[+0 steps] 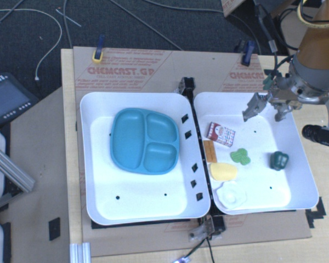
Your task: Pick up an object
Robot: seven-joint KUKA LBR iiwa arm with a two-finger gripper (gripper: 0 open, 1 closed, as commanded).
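We see gripper (267, 109) over far part of right bin (301, 147), fingers spread apart, nothing between them. Red-and-white carton (221, 134) lies nearest, down-left of fingertips, long axis slanted. Green pepper (279, 160) sits directly below gripper, farther off.

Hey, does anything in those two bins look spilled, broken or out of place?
Nothing stands out. The blue divided plate lies flat in the left bin; the small toy foods sit loosely scattered in the right bin, none spilled over the rim.
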